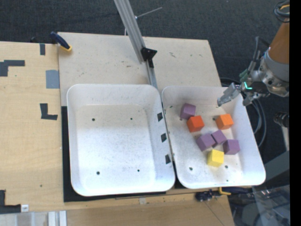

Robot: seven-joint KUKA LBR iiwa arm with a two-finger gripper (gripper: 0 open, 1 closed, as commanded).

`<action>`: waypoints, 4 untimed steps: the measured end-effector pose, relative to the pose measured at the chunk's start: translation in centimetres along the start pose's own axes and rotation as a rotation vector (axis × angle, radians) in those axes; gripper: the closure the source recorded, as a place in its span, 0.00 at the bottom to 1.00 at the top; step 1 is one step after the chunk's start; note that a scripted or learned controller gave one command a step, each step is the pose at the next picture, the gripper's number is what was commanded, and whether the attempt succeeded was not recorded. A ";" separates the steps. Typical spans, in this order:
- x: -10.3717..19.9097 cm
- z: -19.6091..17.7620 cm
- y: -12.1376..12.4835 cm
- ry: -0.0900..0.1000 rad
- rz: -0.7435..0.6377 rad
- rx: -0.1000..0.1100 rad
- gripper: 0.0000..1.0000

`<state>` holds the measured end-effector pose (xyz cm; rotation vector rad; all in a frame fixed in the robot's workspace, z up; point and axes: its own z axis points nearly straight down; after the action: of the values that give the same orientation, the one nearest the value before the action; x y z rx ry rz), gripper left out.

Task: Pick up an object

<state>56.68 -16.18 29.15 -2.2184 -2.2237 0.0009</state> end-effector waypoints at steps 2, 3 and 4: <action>-0.1 12.6 -0.4 0.001 0.001 0.007 0.00; -0.1 18.7 -1.4 0.000 0.002 0.007 0.00; 0.0 17.3 -1.2 0.000 0.000 0.002 1.00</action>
<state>55.46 -16.21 11.82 -2.2175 -2.2224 0.0025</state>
